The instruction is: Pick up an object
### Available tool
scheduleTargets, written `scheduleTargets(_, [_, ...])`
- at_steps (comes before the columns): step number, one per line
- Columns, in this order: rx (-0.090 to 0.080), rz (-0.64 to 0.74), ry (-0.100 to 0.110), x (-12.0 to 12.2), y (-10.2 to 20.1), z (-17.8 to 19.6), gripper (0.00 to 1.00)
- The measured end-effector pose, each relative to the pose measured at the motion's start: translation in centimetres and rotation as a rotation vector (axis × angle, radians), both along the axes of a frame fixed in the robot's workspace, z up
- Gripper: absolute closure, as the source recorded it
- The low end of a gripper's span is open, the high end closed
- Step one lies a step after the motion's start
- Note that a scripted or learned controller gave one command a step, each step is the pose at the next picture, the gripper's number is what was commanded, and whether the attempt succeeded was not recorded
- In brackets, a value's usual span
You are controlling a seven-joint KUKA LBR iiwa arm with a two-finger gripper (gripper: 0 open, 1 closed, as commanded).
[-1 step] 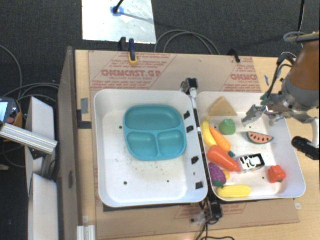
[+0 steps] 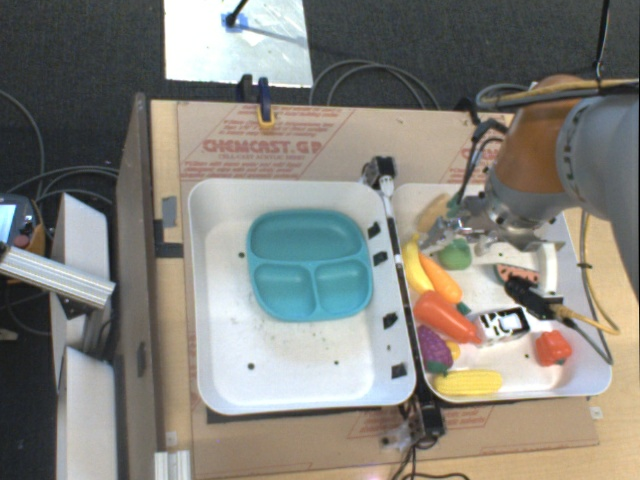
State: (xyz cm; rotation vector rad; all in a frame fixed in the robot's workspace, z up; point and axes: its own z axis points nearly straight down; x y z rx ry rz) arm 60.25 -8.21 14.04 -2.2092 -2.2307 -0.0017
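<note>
Toys (image 2: 450,313) crowd the right bin's (image 2: 598,373) left edge.

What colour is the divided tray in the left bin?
Teal, a plain light blue-green; the divided tray shows clearly in the camera view.

The grey KUKA arm (image 2: 600,148) comes in from the right edge of the camera view, its broad rounded link lying high in the frame and angled down toward the left. Just past that link sits the orange band (image 2: 530,148) above the wrist, a wide curved collar facing the camera. Below the band the grey wrist section (image 2: 520,213) narrows and tilts downward and leftward. At its end the metal two-finger gripper (image 2: 452,230) points to the left and slightly down, held low. Its small silver parts are crowded together and partly blurred, so their spacing cannot be read.
</note>
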Motion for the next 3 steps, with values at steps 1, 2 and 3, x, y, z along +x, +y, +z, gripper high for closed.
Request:
scheduleTargets(1, [-0.003, -0.004, -0.004, 5.2, -1.8, -5.9, 0.00])
scheduleTargets(2, [-0.002, -0.009, 0.001, 1.2, -2.1, -5.6, 0.00])
scheduleTargets(3, [-0.002, -0.005, 0.007, 6.7, -1.1, -5.5, 0.00])
